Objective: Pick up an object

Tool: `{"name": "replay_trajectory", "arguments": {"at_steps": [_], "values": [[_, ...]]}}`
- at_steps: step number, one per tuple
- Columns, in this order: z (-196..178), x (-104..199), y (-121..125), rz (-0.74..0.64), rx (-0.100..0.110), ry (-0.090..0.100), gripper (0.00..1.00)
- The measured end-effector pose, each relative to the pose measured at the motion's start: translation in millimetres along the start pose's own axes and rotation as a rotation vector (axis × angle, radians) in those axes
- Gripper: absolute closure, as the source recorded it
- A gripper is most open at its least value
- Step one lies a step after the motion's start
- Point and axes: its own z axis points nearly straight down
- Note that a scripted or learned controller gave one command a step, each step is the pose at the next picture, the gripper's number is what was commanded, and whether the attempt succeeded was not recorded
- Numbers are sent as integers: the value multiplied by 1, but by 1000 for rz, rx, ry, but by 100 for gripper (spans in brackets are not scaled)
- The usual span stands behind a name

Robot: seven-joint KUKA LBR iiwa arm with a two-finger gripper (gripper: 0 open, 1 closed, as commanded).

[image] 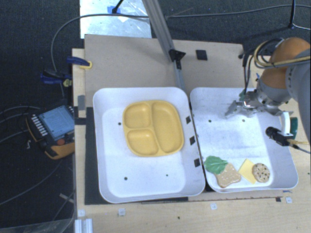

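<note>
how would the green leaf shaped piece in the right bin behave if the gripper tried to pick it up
The green leaf-shaped toy piece looks thin and flat, so it is probably light and hard to pinch off the floor of the right white bin. Its ruffled edge suggests soft material that may flex. It touches the tan bread-slice-shaped piece, so a push would likely nudge that too.

Divided plate (152,128) in left bin (109,178); food pieces (236,171) in right bin's (228,135) front.

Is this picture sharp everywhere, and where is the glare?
Camera view: the yellow tray and the food pieces look fairly crisp; the pincer is soft and slightly blurred; the white bins look bright and washed out; a shiny panel at the top reflects light.
</note>
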Motion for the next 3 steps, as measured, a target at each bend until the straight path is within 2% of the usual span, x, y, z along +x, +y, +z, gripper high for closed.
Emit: {"name": "replay_trajectory", "arguments": {"at_steps": [1, 3], "values": [[-14, 0, 2, -2, -5, -2, 100], [-138, -3, 20, 1, -7, -1, 100]]}}
